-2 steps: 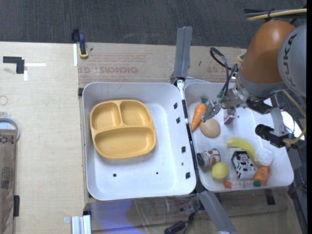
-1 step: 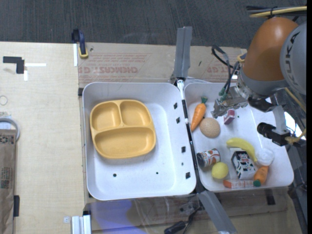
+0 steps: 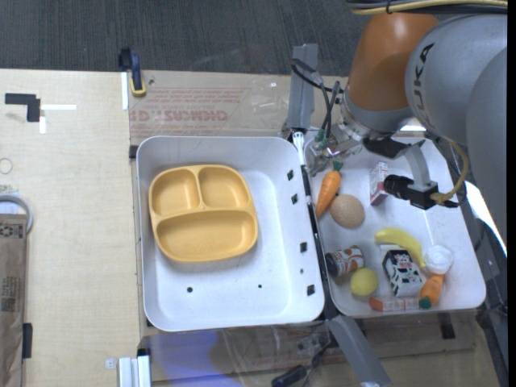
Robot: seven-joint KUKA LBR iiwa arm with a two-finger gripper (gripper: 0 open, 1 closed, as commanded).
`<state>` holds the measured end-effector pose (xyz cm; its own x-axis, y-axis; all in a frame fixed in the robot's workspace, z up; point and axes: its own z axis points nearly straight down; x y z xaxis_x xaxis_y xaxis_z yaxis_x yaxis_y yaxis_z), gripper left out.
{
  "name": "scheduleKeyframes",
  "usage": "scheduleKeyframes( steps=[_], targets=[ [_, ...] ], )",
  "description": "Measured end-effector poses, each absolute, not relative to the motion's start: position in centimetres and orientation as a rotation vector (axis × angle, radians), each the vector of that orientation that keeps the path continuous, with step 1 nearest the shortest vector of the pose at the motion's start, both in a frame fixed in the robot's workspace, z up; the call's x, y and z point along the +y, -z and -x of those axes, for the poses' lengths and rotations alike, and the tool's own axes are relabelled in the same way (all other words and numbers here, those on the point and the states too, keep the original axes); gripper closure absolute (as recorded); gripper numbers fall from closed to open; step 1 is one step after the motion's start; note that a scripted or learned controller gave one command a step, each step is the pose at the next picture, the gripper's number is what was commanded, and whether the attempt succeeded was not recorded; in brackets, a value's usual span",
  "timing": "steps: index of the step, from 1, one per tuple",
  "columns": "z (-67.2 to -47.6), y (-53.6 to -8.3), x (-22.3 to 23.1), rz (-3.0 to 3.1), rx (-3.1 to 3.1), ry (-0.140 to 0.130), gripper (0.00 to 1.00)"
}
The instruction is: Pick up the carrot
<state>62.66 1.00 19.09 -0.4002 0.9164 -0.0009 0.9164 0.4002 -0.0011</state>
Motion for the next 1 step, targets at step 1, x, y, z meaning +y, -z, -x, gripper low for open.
scheduleKeyframes(
  steps=[1],
  targets=[
    [-62.71, -19.97, 0.89, -1.721, 2.627, 0.003, 1.00]
  ],
)
